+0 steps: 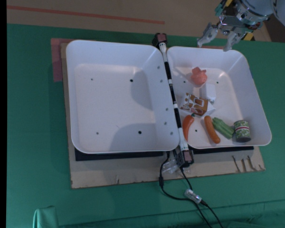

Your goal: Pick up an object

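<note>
Several objects are gathered in the right bin point(242, 87), the salmon-pink toy point(198, 75) being found nearest, at about seven o'clock from the gripper point(217, 40), whose fingers are spread wide and empty.

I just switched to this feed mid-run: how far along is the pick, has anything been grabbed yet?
Nothing looks done yet. The gripper hangs open above the far rim of the right bin with nothing between its fingers. The toys all lie in that bin: a pink toy, a small carton, a chili, a sausage, a green vegetable and a can. Left: descend, close on one, lift.
</note>
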`<state>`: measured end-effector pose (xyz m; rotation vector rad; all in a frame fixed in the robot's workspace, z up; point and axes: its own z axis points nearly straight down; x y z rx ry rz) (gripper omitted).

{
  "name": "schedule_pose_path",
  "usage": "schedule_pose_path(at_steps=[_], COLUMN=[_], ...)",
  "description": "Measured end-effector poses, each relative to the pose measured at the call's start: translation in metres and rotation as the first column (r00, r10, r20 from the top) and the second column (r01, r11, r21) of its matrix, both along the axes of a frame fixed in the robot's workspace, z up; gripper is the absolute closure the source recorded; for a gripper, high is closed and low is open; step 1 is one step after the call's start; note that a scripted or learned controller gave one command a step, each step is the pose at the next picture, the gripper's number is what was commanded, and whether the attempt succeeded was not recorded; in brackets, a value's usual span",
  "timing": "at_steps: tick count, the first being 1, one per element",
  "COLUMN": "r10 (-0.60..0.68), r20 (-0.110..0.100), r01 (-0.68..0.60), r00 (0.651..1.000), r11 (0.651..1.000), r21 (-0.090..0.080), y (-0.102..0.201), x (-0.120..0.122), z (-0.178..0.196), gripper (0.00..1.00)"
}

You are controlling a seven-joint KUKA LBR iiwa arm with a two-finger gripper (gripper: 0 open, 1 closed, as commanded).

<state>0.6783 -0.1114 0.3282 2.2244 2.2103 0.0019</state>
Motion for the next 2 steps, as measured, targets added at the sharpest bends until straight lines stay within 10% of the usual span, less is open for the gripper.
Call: schedule_pose_path(at_steps=[1, 2], r10=[-0.001, -0.007], r20=[-0.001, 0.014], r01=[0.001, 0.007], r00=[1.0, 1.0], r11=[1.0, 1.0], r21=[-0.001, -0.005], y=[0.012, 0.009], x=[-0.038, -0.035], z=[-0.111, -0.094], gripper=[0.0, 1.0])
